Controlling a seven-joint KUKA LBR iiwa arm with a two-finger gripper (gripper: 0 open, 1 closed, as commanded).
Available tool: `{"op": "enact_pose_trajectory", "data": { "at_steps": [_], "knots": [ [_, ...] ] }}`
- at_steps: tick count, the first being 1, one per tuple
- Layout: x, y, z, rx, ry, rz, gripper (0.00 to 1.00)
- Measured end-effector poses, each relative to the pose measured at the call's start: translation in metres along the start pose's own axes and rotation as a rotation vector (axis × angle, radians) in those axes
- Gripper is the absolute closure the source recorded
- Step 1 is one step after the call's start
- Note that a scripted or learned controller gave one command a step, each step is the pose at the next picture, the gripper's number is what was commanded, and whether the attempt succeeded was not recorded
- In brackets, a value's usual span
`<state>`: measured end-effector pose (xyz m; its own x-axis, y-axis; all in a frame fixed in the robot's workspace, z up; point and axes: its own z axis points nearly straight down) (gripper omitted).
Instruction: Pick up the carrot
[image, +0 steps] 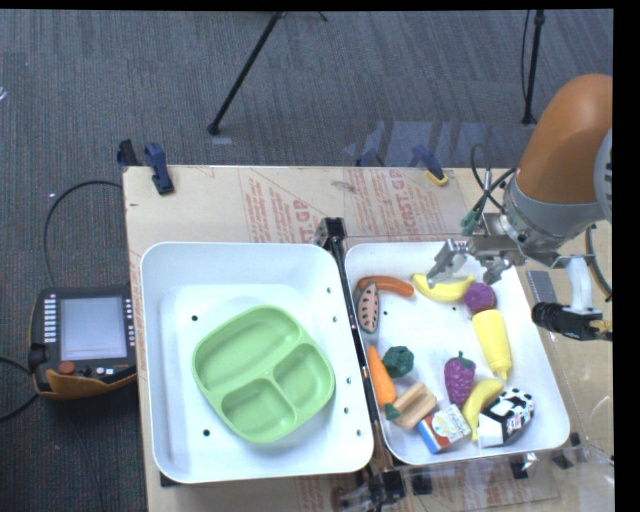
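Camera view gives us the slim orange toy carrot with a green top (381, 376) lying in the right-hand shallow white bin (535, 352), close against that bin's left wall in the lower middle of the frame. Its orange body points up the frame and its green end points down, where it touches a tan bread-like block (415, 405). Just to its upper right we see a dark green broccoli-like toy (398, 361). Above it, by the same wall, lie a watermelon slice toy (368, 306) and a reddish-orange sausage toy (387, 286).

Further right in the same bin we find a purple bunch of toy grapes (459, 378), a tall yellow bottle-like piece (491, 340), a curved yellow banana (481, 401) low in the bin, a small colourful carton (444, 427) and a black-and-white patterned box (506, 416) near the bottom right corner.

Up at the far end of that bin, another yellow banana (443, 290) lies beside a round purple toy (480, 297). The two-finger gripper (470, 260) hangs over this corner, well apart from the carrot. Its fingers look spread, one near the banana, the other near the purple toy, with nothing between them.

In the left-hand white bin (165, 400) rests a light green divided plastic plate (263, 373).
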<state>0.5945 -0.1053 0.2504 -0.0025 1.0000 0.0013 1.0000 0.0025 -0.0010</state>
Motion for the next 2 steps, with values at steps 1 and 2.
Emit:
{"op": "enact_pose_trajectory", "data": {
  "at_steps": [1,2],
  "knots": [
    [0.003,-0.064,0.165,0.004,0.002,0.083,0.00],
    [0.074,-0.053,0.061,-0.001,0.003,0.260,0.00]
  ]
}}
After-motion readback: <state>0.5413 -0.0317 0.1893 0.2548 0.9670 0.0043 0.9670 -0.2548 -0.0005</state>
